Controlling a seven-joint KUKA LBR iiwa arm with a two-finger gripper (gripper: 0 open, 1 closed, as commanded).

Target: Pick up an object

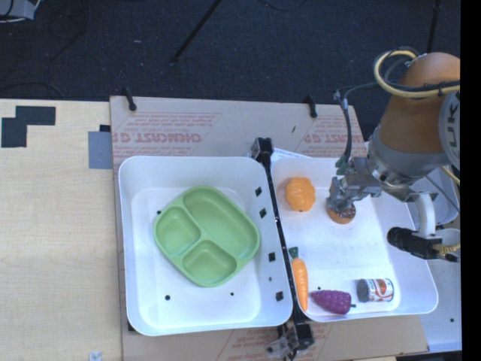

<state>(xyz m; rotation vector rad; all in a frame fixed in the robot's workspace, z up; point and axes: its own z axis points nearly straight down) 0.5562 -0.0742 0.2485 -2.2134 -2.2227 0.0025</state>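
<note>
My gripper (342,204) hangs low over the far part of the right bin (406,277), directly on top of a small round brownish object (343,216) whose lower edge peeks out beneath it. An orange fruit (300,193) lies just to its left. Along the bin's left wall lies a carrot (300,279). A purple grape bunch (331,301) and a small tin can (375,289) rest near the front edge.
The left bin (143,292) holds a green divided plate (206,235). A black divider (274,232) runs between the two bins. A black part of the arm's mount (413,243) sits at the right bin's right rim.
</note>
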